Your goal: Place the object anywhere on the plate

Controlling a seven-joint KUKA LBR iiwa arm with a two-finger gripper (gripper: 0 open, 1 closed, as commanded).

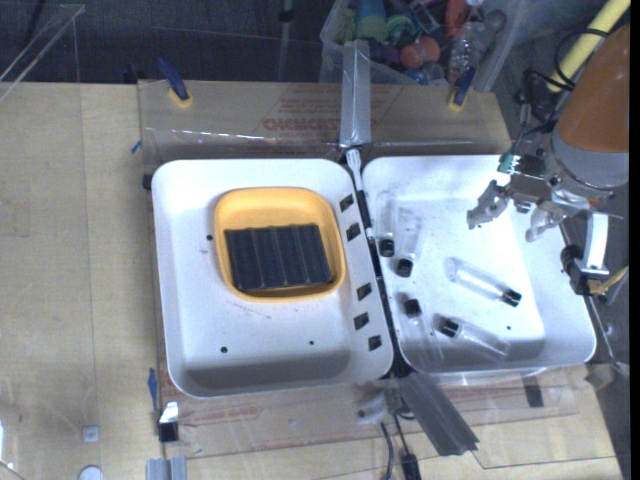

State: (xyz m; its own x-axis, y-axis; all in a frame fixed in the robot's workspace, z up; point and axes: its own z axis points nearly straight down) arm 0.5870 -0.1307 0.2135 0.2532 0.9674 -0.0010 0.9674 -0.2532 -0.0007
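Hovering gripper (pixel 510 215), fingers looking spread and empty, is needing a centered drop onto a clear vial (pixel 482 284) before heading to the yellow plate (pixel 277 241).

A clear tub (pixel 420 13) of what look like colourful toys.

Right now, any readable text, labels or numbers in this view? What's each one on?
Red print on the clear sheet behind the bins: too blurred to read.
The yellow plate in the left bin, the clear vials in the right bin and the pincer: no legible markings.
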